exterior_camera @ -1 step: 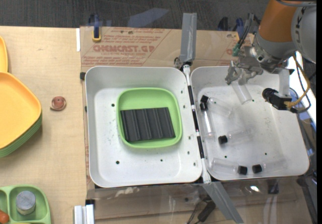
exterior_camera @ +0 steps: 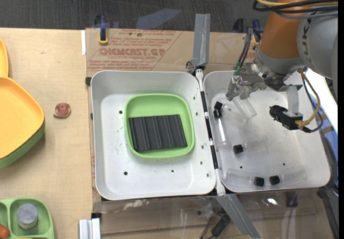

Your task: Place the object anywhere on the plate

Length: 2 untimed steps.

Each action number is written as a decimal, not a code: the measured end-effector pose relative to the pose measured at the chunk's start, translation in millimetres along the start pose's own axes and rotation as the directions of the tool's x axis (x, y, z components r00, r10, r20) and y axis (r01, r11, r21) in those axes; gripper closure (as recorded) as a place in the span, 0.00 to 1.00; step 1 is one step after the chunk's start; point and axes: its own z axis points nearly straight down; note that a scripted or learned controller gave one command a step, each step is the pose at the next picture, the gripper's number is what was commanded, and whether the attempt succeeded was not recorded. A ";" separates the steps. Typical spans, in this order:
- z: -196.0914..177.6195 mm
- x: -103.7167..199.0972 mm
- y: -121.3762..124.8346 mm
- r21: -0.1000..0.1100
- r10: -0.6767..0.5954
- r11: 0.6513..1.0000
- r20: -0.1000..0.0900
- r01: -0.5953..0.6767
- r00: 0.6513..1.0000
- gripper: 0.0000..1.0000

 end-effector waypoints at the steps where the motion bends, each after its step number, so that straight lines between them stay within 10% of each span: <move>1: -0.2 47.1 -57.4 -0.001 -0.080 0.997 0.000 0.080 0.997 1.00; 2: -0.2 87.5 -76.5 -0.001 -0.242 0.970 0.000 0.242 0.970 1.00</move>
